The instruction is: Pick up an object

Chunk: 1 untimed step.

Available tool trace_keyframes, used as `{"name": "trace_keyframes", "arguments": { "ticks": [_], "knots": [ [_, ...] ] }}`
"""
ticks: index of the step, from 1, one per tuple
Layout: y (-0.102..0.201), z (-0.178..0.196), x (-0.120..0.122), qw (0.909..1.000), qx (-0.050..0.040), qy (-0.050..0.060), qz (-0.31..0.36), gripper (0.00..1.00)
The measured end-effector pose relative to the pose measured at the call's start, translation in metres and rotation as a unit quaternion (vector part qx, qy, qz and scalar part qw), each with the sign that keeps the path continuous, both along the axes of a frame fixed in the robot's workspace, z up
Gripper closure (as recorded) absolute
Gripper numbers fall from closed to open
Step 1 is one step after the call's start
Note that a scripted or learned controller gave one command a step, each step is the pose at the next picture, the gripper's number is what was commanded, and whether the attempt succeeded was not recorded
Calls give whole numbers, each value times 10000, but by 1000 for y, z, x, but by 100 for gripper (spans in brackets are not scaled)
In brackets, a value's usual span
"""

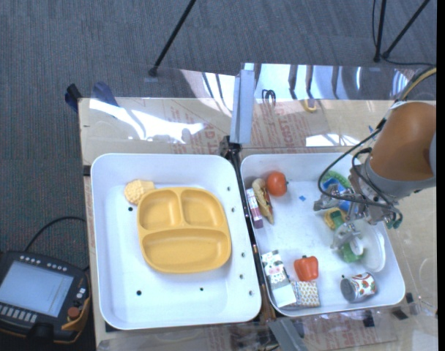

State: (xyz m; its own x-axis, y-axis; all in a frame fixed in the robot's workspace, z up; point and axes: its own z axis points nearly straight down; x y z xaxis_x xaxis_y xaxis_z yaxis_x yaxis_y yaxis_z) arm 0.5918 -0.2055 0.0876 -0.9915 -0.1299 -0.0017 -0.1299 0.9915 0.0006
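Note:
The right bin (303, 221) holds several small items. A red tomato (277, 183) and a hot dog (263, 197) lie at its far left. Toward the front are a red pepper (306, 268), a small carton (274, 268) and a printed can (358, 287). My gripper (347, 234) hangs low over the bin's right side, just above a green object (350, 253) beside a white dish (377, 253). A yellow and blue item (332, 215) lies just left of the wrist. Nothing shows as lifted.
The left bin (113, 269) carries a yellow divided plate (184, 229) and a small yellow piece (138, 190) at its far corner. A purple box (253, 210) leans on the wall between the bins. A patterned packet (307, 293) sits by the right bin's front rim.

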Motion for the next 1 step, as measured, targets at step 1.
{"name": "trace_keyframes", "arguments": {
  "ticks": [1],
  "knots": [
    [0,0,-4,9995,7,11,303,0]
  ]
}}
